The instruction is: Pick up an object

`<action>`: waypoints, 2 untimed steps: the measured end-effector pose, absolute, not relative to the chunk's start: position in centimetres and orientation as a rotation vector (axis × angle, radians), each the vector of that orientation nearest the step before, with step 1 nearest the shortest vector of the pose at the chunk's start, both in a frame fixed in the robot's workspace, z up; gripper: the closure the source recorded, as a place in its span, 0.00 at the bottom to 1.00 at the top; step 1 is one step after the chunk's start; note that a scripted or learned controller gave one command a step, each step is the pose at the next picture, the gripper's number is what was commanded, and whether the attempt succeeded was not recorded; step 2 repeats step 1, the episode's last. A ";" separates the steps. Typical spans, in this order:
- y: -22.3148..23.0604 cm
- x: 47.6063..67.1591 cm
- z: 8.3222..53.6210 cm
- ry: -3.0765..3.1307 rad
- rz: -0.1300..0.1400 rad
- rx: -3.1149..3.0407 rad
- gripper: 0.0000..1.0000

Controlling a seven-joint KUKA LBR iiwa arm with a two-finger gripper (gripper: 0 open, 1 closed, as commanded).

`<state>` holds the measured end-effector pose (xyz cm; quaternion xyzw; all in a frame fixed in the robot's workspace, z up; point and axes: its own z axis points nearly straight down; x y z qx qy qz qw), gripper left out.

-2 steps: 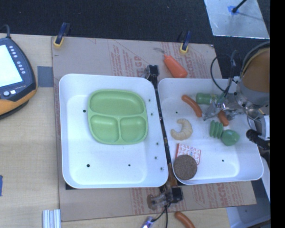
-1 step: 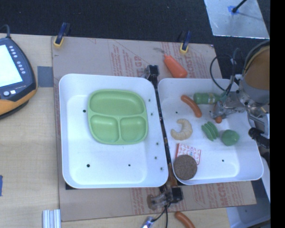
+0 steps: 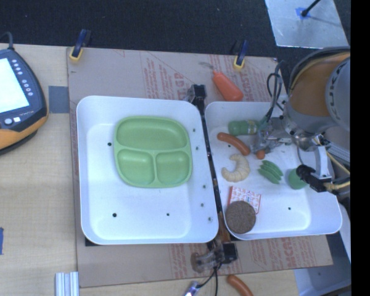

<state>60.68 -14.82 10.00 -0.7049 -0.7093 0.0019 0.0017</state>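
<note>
Inspector: where is the arm (image 3: 317, 91)?

Operator: It reaches over the right bin (image 3: 324, 227) from the far right corner. The gripper (image 3: 263, 143) sits low over the bin's far half, just beside the right end of the sausage (image 3: 233, 142).

Inspector: Open or closed? Anything in it?

Operator: Cannot tell; the gripper is a blur of metal and cable. Nothing can be seen held in it.

Inspector: And the things to pick?

Operator: All in the right bin. A green piece (image 3: 239, 127) lies by the far edge, with the sausage just nearer. A pale curved piece (image 3: 237, 167) lies near the left edge. A ribbed green piece (image 3: 271, 171) and a round green one (image 3: 296, 179) lie mid-bin, side by side. A red-and-white packet (image 3: 244, 197) and a brown disc (image 3: 240, 216) are at the near left corner, touching.

Inspector: The left bin (image 3: 86, 165)?

Operator: It holds a green plate (image 3: 153, 150) with three compartments, towards the far edge.

Inspector: Anything outside?

Operator: A carrot (image 3: 227, 86) lies on the bench beyond the bins, and a pendant (image 3: 6, 97) rests at the bench's left edge.
</note>
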 end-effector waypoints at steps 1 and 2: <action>-9.9 60.5 20.3 -2.226 0.002 -2.215 1.00; -9.9 60.5 20.3 -2.226 0.002 -2.215 1.00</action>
